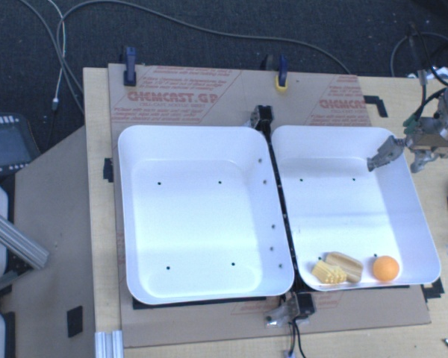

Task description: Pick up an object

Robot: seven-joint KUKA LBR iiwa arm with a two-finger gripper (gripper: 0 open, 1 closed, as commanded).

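Three small things lie along the near edge of the right bin (336,200): an orange ball (386,268), a yellow corn cob (328,273) and a tan bread-like roll (346,261) touching the cob. My gripper (401,159) hangs over the bin's far right corner, well away from them. It is open, its fingers spread with nothing between them; one grey finger (383,155) points down and to the left over the bin's rim.
The left bin (201,215) sits beside the right one, with a black clamp (263,116) at the far end of the seam. A cardboard sheet (179,95) lies under both bins. Cables run across the dark floor behind.
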